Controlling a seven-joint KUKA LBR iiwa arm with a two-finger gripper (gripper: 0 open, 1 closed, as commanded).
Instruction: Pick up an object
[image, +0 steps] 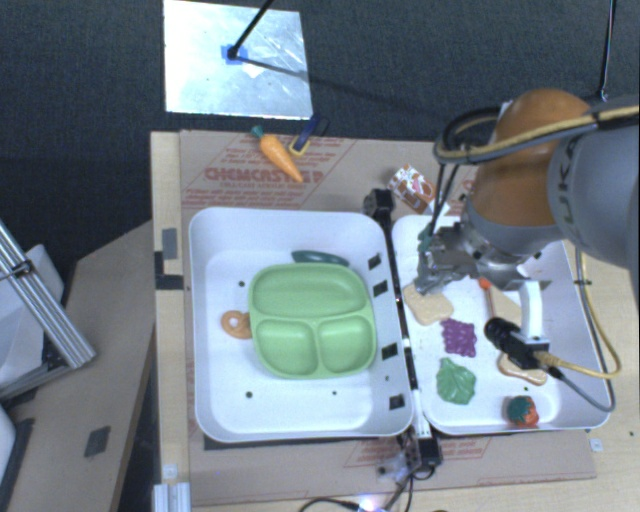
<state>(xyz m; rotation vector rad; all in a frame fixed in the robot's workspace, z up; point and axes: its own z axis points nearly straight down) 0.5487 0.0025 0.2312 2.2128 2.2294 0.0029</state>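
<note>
My gripper reaches down into the right bin near its left wall, right over a tan bread slice. Below it lie a purple grape bunch, a green leaf, a strawberry-like red and green piece and a tan pretzel-shaped piece partly under a black fitting on the arm. The arm's grey body hides the bin's upper right part.
The left bin holds a green divided plate, a small orange ring and a dark green piece behind the plate. A toy carrot and a small patterned packet lie on the cardboard behind the bins.
</note>
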